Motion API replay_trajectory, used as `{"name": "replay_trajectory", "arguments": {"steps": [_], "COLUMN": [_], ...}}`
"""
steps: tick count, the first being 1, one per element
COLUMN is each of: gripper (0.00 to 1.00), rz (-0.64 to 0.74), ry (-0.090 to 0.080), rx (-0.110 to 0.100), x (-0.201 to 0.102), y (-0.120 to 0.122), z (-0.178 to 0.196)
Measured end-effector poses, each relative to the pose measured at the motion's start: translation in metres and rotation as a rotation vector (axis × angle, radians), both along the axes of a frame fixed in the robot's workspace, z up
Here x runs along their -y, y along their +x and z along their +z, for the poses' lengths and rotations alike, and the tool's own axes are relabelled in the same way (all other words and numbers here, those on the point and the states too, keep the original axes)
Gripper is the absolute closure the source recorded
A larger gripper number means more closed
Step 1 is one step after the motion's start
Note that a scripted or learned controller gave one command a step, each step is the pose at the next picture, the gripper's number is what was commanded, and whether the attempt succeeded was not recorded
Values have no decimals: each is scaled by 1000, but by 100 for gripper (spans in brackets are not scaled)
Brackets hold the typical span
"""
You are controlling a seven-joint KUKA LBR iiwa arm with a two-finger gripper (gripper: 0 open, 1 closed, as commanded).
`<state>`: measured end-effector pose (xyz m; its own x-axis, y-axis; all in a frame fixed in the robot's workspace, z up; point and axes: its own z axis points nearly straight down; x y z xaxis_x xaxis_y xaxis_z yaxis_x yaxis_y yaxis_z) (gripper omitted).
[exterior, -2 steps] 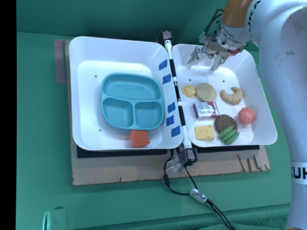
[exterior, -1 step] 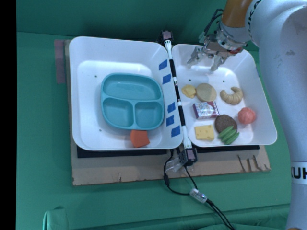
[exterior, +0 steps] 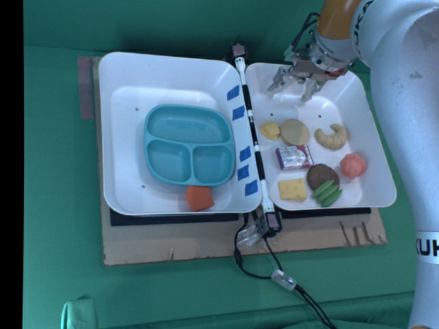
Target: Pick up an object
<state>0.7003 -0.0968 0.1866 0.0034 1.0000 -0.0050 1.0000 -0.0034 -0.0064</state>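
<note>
My gripper (exterior: 293,90) hangs over the far end of the right bin (exterior: 376,196), its fingers spread open with nothing between them. Below it in that bin lie several toy foods: a yellow piece (exterior: 270,130), a tan round piece (exterior: 295,131), a croissant (exterior: 332,136), a small red and white packet (exterior: 293,157), a pink-red fruit (exterior: 353,165), a brown patty (exterior: 321,175), a cheese slice (exterior: 293,189) and green pea pods (exterior: 328,193). The gripper is above and beyond all of them, touching none.
The left bin (exterior: 123,81) holds a teal divided plate (exterior: 187,144) and an orange block (exterior: 199,198) near its front edge. A divider with blue tape marks (exterior: 244,132) runs between the bins. Cables (exterior: 274,269) trail off the bench front.
</note>
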Motion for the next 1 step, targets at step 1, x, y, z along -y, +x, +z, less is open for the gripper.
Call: {"name": "replay_trajectory", "arguments": {"steps": [1], "gripper": [0], "rz": [2], "ry": [0], "rx": [0], "x": [0], "y": [0], "z": [0]}}
